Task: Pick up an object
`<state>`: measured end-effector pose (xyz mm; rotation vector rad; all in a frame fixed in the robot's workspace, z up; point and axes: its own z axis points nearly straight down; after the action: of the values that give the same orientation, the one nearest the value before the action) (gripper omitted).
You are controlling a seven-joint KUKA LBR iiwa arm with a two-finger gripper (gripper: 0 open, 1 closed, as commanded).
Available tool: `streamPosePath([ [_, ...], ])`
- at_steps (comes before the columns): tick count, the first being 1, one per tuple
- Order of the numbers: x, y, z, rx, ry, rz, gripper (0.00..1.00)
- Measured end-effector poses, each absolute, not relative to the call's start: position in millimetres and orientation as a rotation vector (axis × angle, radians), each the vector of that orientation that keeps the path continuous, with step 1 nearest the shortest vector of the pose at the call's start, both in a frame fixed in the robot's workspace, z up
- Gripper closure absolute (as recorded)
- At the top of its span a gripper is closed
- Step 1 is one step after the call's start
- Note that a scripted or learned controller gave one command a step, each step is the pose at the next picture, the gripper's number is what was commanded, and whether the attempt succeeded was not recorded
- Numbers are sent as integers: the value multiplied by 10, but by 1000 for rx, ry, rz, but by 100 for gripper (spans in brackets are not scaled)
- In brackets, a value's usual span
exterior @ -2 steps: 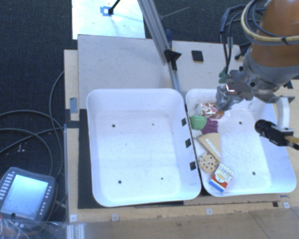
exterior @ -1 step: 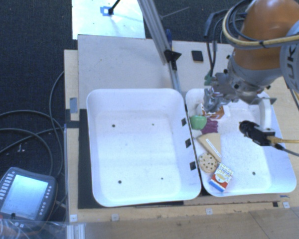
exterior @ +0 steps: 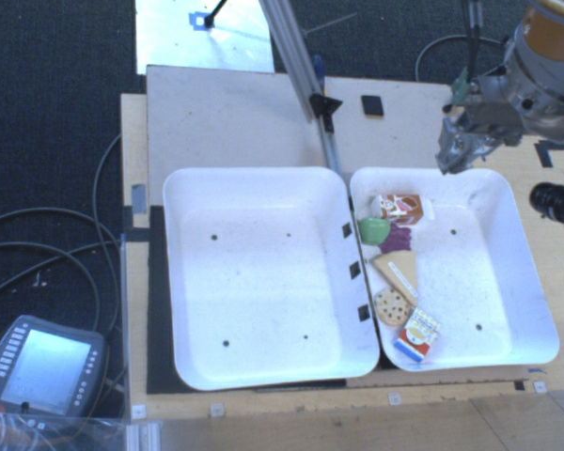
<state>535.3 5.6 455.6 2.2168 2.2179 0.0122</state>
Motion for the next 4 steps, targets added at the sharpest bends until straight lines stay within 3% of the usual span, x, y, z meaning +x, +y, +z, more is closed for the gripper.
streamPosePath([
  [1,5825,127,3715,2224,2225,-9,100],
  [2,5826,124,3759,2220,2221,1,0],
  [3,5829,124,3866,2219,2221,3,100],
  [4,6347,514,3283,2220,2227,-5,100],
])
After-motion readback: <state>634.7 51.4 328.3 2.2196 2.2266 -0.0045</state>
